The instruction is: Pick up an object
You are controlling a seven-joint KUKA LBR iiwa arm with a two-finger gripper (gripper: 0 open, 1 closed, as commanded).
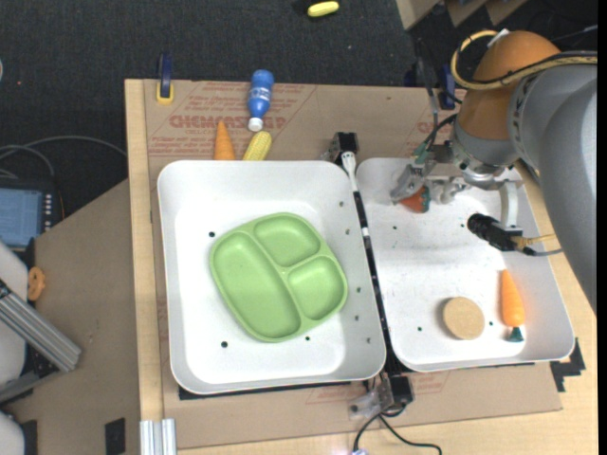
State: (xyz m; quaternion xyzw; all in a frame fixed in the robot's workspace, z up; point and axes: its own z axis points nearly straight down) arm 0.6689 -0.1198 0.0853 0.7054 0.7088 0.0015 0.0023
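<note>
From my remote seat, the gripper (422, 190) sat low at the right bin's (417, 339) far-left corner, right over a small red object (412, 200); couldn't tell how it was set.

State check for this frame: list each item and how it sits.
Gripper: low at right bin's far edge, over a small red item.
Green divided plate: flat in left bin.
Carrot: lying in right bin.
Round tan disc: flat, right bin.
Blue bottle: lying on cardboard.

Even overhead light — soft shadows, slightly grainy.
</note>
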